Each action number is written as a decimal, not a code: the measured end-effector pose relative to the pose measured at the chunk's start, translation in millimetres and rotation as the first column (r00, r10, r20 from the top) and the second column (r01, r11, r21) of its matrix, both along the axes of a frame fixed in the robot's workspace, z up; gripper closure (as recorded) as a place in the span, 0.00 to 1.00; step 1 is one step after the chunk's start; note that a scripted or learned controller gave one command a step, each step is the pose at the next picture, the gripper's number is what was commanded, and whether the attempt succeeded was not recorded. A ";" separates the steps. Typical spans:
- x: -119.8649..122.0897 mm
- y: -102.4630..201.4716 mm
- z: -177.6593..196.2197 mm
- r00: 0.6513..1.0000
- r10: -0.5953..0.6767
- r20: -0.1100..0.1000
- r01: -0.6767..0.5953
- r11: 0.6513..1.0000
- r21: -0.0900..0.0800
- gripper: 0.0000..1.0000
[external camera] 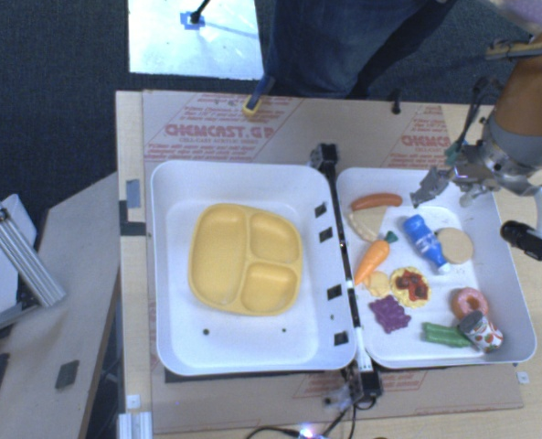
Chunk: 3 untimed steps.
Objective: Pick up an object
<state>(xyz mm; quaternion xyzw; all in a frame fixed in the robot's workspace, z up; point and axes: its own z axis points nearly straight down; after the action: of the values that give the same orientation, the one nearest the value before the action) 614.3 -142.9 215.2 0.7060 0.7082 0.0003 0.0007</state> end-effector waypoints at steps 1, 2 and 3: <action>0.1 8.6 -57.8 1.000 0.002 -0.003 -0.002 1.000 0.001 0.00; -5.4 8.1 -105.1 1.000 -0.001 0.011 0.001 1.000 -0.005 0.00; -3.1 7.9 -129.3 1.000 -0.002 0.005 0.002 1.000 -0.001 0.00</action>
<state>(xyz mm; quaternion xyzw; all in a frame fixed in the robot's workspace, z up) 611.2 -135.0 85.9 0.7067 0.7075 0.0016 0.0031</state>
